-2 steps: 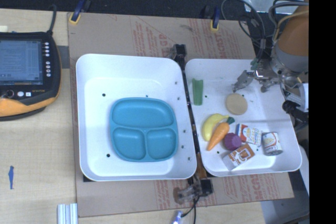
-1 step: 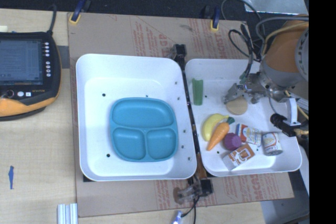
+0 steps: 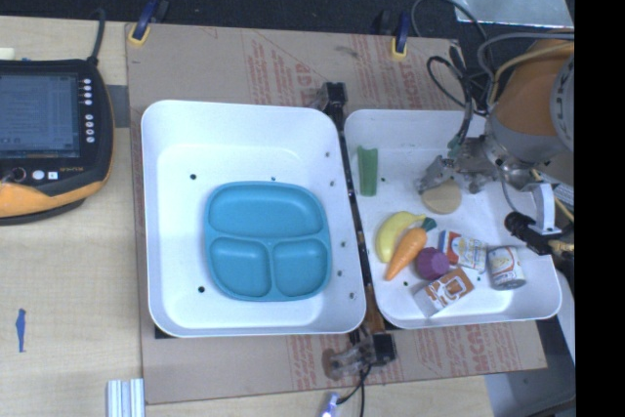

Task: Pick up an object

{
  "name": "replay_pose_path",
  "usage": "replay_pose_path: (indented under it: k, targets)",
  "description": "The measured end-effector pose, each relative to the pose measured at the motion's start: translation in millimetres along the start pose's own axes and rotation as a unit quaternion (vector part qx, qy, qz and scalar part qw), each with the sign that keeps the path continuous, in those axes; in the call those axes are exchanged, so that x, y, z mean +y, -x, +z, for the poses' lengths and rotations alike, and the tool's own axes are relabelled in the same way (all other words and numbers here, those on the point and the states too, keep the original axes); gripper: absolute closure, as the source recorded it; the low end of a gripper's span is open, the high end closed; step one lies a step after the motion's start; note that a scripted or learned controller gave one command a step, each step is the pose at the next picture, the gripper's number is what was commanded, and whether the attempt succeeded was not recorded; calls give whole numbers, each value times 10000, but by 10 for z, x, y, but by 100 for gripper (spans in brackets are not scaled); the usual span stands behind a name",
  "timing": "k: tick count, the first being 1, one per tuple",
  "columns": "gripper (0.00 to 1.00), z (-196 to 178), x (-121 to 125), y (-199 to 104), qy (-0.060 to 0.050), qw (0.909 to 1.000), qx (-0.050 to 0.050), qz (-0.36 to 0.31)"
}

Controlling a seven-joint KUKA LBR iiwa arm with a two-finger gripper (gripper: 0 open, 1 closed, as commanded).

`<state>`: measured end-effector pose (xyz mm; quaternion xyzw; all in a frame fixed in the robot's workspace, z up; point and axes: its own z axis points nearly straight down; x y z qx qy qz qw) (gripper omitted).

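My gripper hangs over the back of the right bin, its fingers spread open. Just below it a round beige piece lies on the bin floor, with nothing held between the fingers. Further toward the front sit a yellow banana, an orange carrot, a purple piece, a small carton, a can and a small box. A green block stands along the bin's left wall.
The left bin holds a blue divided plate. A teach pendant lies on the bench at far left. Cables loop behind the right bin, and clamps join the bins at the middle.
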<state>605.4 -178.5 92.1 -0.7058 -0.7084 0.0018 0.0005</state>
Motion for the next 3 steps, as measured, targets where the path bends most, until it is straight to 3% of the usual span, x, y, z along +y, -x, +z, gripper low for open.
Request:
replay_pose_path:
  k: [1, 2, 3]
  targets:
    - [100, -108, 3, 7, -3, 10000, -3, 1]
    - [100, -1007, -422, -889, 4, 10000, 8, -20]
    - [100, -1435, -264, -1355, 0, 10000, 12, -4]
